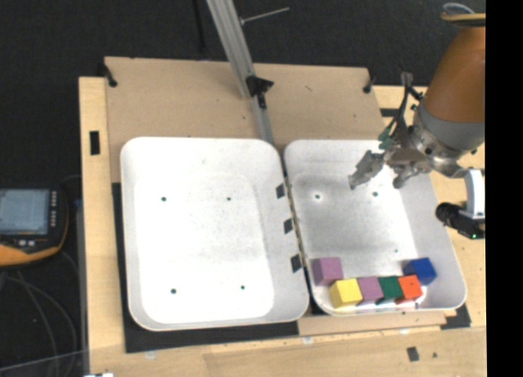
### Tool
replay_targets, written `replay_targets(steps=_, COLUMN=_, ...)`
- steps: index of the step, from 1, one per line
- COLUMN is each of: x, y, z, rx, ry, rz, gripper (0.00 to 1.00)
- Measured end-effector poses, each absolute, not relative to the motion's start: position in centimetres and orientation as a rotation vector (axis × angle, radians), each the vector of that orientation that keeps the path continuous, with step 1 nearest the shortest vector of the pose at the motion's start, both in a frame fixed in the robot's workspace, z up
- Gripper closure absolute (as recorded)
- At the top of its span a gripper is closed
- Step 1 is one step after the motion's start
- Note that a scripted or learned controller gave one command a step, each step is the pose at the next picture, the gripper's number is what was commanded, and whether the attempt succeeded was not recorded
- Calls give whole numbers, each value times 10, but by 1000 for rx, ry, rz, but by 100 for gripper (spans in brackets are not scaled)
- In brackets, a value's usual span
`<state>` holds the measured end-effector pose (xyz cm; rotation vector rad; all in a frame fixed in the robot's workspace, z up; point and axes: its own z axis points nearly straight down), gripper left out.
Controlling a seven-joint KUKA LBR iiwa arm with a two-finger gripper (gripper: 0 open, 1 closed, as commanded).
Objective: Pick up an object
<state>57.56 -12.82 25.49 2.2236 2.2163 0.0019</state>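
We see the tool (382, 169) above the right bin's (359, 228) far half, fingers spread apart, gripping nothing. The blocks (372, 285) sit along that bin's near edge.

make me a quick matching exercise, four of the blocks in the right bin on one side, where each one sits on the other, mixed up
Things:
1. blue block
2. yellow block
3. orange block
4. green block

Places:
A. left end of the row along the near wall of the right bin
B. in that row, between a purple block and the orange one
C. behind the row, nearest the bin's right wall
D. right end of the row, just in front of the blue one

Pairs: 1-C, 2-A, 3-D, 4-B
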Motion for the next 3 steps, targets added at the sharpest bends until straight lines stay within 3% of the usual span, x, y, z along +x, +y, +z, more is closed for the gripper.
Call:
replay_targets(steps=1, x=576, y=-130, z=266, rx=2224, ry=2212, rz=4, gripper=100)
replay_targets(steps=2, x=601, y=-74, z=283, rx=2211, ry=2229, rz=5, gripper=100)
replay_targets(steps=3, x=623, y=-1, z=204, rx=2215, ry=2234, rz=-4, gripper=100)
